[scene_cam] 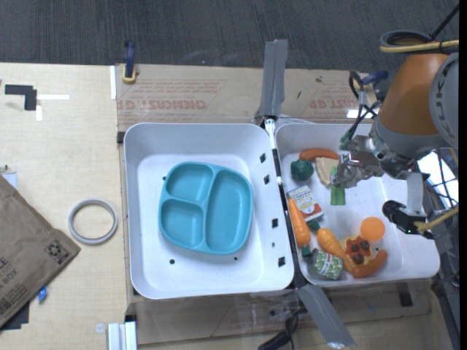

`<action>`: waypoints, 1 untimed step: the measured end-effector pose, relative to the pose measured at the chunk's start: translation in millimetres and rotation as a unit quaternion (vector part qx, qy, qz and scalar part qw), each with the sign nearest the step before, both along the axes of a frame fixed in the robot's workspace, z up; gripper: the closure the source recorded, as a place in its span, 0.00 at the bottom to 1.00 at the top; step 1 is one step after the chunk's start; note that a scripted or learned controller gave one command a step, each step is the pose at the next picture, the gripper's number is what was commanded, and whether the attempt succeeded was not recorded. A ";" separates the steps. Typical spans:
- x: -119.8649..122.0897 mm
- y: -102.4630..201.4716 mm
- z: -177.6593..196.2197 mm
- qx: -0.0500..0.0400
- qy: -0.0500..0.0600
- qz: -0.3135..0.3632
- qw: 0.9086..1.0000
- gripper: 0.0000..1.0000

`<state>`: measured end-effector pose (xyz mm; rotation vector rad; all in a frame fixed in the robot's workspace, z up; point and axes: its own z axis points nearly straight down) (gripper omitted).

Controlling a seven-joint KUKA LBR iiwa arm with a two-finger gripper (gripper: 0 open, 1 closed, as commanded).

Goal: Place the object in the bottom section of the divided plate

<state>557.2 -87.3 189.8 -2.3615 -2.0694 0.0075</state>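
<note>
Step in hand: picking, as I judged it; the gripper (340, 175) hung low over the right bin (427, 272), among the toy food, and the divided plate (206, 208) in the left bin (142, 217) held nothing.
Fingers: too small and dark against the wrist to tell whether they stood wide or narrow.
Task's thing: probably the green stick-shaped piece (338, 193) just under the gripper, touching or nearly so; whether it was gripped could not be told.
Its axis: long axis ran nearly up-and-down in the view, one end toward the gripper, the other toward the bin's near wall.
Neighbours: a dark green piece (302, 170) and a carrot (300, 227) lay beside it.
Next move calls for: a sure hold, a lift clear of the bin wall, then a carry left to the plate's bottom section.
</note>
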 end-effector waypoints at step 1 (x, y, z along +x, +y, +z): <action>-4.3 72.1 56.6 0.000 -0.001 -0.057 0.998 1.00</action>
